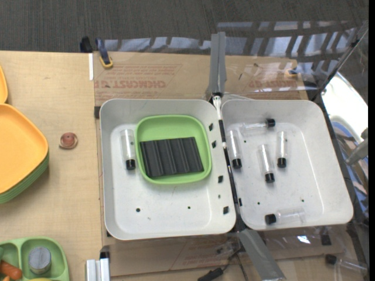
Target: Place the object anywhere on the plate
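No vial lies on the green plate [172, 124] yet, so by the look of it the task is at its start: a pick comes first. The end effector's state cannot be told here. Five clear, black-capped vials [268, 163] lie in the right bin [328, 157], centre-right of frame; another vial [128, 150] lies just left of the plate in the left bin [170, 218].

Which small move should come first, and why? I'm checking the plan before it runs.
Probably reach into the left bin for the tube lying just left of the green plate: it is the nearest tube and lies apart from the plate's rim.
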Controlling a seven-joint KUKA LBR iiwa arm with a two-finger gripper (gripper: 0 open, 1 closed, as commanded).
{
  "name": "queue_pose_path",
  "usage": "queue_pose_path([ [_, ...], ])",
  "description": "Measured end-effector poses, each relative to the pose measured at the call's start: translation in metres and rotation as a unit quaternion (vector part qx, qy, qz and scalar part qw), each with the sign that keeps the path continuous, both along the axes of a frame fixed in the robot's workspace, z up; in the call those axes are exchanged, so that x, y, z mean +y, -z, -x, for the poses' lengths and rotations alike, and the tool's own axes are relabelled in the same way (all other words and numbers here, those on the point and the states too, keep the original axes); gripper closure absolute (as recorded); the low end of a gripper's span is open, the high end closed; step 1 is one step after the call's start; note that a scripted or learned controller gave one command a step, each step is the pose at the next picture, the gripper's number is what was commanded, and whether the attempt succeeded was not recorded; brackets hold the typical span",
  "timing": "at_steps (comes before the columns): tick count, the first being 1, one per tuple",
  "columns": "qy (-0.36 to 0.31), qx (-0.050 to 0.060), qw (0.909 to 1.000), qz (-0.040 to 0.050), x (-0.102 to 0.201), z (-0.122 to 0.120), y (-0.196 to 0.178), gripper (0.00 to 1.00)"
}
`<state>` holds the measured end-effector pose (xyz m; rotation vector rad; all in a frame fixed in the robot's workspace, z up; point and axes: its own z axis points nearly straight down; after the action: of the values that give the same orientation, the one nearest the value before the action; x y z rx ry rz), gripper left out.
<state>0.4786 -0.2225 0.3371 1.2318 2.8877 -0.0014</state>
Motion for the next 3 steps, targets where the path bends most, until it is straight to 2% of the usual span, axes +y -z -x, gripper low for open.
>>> queue_pose_path([
  [1,0.033,-0.001,0.9994,0.0001,0.000,-0.008,-0.005,0.00],
  [2,0.063,-0.001,0.9980,0.0001,0.000,-0.035,-0.021,0.00],
  [3,0.061,-0.002,0.9981,0.0008,0.000,-0.036,-0.029,1.00],
])
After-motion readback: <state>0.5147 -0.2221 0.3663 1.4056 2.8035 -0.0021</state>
